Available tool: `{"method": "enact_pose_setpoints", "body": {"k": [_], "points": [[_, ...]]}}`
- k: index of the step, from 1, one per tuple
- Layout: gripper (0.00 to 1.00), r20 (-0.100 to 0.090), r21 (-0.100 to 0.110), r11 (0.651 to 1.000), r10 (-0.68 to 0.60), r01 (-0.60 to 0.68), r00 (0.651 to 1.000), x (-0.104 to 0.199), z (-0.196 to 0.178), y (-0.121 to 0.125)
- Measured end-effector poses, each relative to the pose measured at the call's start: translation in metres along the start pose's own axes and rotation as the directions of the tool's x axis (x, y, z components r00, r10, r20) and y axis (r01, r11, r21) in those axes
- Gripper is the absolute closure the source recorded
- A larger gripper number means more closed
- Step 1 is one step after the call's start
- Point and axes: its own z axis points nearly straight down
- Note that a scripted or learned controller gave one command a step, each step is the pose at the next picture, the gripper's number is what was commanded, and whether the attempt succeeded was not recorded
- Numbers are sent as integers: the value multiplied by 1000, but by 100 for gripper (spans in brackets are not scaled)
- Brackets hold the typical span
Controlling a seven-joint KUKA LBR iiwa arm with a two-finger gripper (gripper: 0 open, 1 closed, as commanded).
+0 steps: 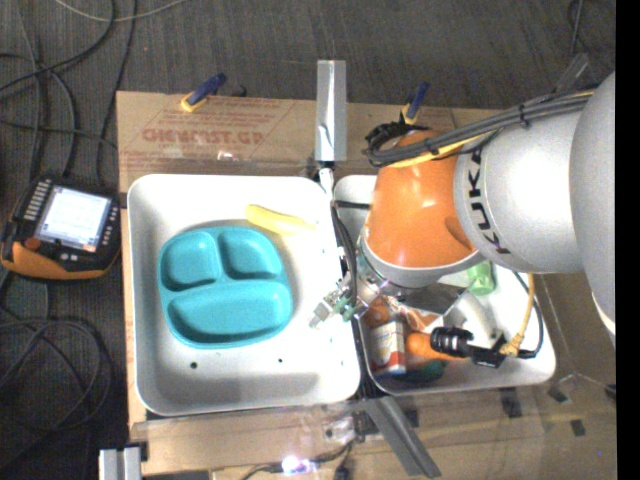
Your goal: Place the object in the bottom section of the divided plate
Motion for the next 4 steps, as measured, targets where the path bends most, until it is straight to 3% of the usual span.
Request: {"method": "enact_pose_setpoints", "body": {"k": [1, 2, 3, 4], "points": [[100, 0, 2, 1000, 16, -16, 1000, 74, 45, 54], [100, 6, 0, 995, 96, -96, 995, 99, -29, 109], [0, 7, 1, 995, 97, -97, 995, 99, -29, 109], [0, 8, -1, 996, 90, -90, 996, 125, -121, 96]]}}
